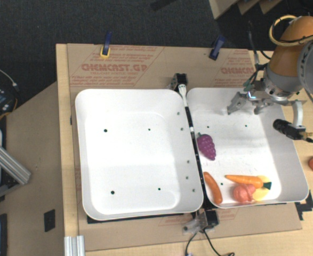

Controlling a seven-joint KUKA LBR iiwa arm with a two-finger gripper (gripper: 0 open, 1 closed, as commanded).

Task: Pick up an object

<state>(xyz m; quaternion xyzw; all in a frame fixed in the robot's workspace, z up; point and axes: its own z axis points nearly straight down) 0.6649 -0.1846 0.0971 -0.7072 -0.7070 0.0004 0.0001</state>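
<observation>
Nearest me, along the near edge of the right bin [284, 159], sat the toys. An orange sausage-shaped piece [213, 188] lay at the near left corner, long axis running from the divider wall toward the near rim, slanting right. Just beside it, the carrot [245, 180] lay roughly parallel to the near edge, tip pointing left toward the divider, green stub at its right end. A pink lump [242, 193] and a yellow piece [259, 194] touched the carrot's near side; I couldn't make out their shapes, since they overlapped. The purple grapes [207, 146] rested against the divider wall, midway along it, narrow end toward the near edge. The left bin [92, 159] sat alongside. The gripper [249, 103] hung over the far part of the right bin, well apart from all toys, fingers spread with nothing between them. The arm's upper part was cut off at the right.
</observation>
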